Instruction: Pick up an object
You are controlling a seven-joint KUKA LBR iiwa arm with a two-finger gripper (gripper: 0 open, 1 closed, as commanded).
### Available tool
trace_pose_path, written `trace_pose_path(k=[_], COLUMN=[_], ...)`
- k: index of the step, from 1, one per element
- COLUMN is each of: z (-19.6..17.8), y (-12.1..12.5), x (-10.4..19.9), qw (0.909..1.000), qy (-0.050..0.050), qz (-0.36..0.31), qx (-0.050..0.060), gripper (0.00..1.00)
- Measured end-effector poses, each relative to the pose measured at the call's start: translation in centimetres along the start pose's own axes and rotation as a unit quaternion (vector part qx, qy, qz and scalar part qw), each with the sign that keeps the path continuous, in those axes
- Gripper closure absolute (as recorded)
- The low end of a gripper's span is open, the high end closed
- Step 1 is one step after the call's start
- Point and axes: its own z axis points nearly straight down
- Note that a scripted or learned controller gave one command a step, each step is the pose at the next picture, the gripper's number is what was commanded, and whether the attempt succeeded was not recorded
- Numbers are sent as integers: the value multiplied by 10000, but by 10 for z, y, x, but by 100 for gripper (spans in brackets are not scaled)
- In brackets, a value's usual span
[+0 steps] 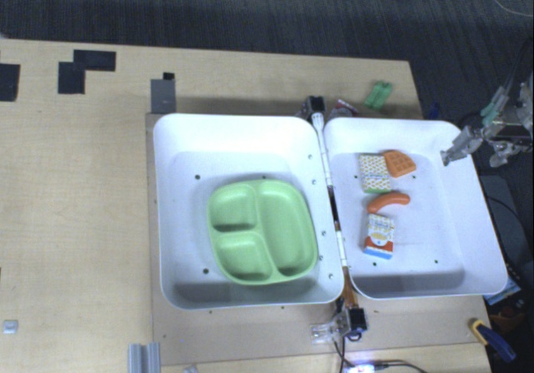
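Note:
The right bin point(450, 221) holds several small items in its left half. An orange waffle-shaped piece point(400, 163) lies beside a pale patterned square packet point(373, 172). Below them is an orange-red sausage point(389, 201), then a small white and blue carton point(380, 235). My gripper point(477, 154) hovers over the bin's upper right rim, well to the right of these items. It is open, with nothing between its fingers point(457, 151).
The left bin point(179, 196) contains a green divided plate point(261, 229). A green object point(379, 95) lies on the bench behind the right bin. Clips and cables sit at the seam between the bins point(315, 106) and at the front point(344, 325).

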Motion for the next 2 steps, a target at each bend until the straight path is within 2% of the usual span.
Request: trace_pose_path(k=[1, 2], z=[196, 185], y=[-23, -21], x=[15, 15], qw=[10000, 10000], qy=[-4, -10], qz=[9, 7], qx=[-23, -51], gripper=[0, 100])
